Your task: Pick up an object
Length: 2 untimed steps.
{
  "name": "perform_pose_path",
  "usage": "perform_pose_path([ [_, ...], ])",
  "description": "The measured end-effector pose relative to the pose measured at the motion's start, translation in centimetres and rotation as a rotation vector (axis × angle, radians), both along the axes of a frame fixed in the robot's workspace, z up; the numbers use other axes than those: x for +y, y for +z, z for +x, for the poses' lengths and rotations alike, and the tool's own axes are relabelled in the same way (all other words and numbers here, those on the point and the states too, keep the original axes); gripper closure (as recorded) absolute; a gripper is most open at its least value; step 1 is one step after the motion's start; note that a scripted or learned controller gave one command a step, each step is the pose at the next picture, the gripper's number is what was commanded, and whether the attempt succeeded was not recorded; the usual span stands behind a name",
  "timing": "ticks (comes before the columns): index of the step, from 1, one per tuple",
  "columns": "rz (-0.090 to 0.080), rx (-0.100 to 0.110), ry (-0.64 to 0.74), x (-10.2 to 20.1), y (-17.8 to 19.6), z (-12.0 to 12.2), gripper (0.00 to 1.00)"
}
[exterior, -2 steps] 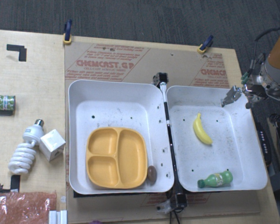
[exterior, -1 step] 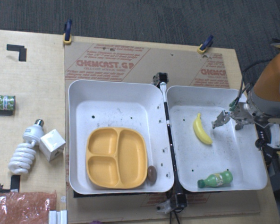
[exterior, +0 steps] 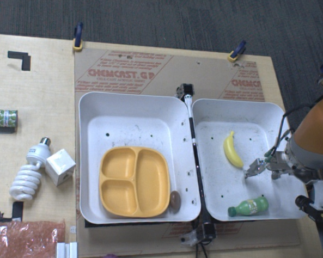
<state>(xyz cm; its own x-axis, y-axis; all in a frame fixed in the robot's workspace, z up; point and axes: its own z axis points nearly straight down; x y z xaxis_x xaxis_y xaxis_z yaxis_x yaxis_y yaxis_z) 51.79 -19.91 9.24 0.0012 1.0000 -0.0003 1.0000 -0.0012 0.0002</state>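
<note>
Gripper (exterior: 255, 169) low, arm from right

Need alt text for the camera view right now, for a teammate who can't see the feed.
The gripper hangs low in the right bin, just right of a banana and above a green bottle lying on its side. The left bin holds a yellow divided plate with a small brown object beside it.

We see a pale wood desk (exterior: 32, 96) under even light. Beyond its far edge lies dark grey carpet (exterior: 168, 14). On the desk, a brown printed board (exterior: 132, 69) is clamped at its far corners.
</note>
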Motion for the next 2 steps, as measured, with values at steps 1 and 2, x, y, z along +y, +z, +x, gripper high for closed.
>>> perform_pose_path([
  [1, 0.001, 0.0, -0.001, 3.6, 0.0, -4.1, 0.0],
  [2, 0.0, -0.001, 0.001, 7.7, 0.0, 4.2, 0.0],
])
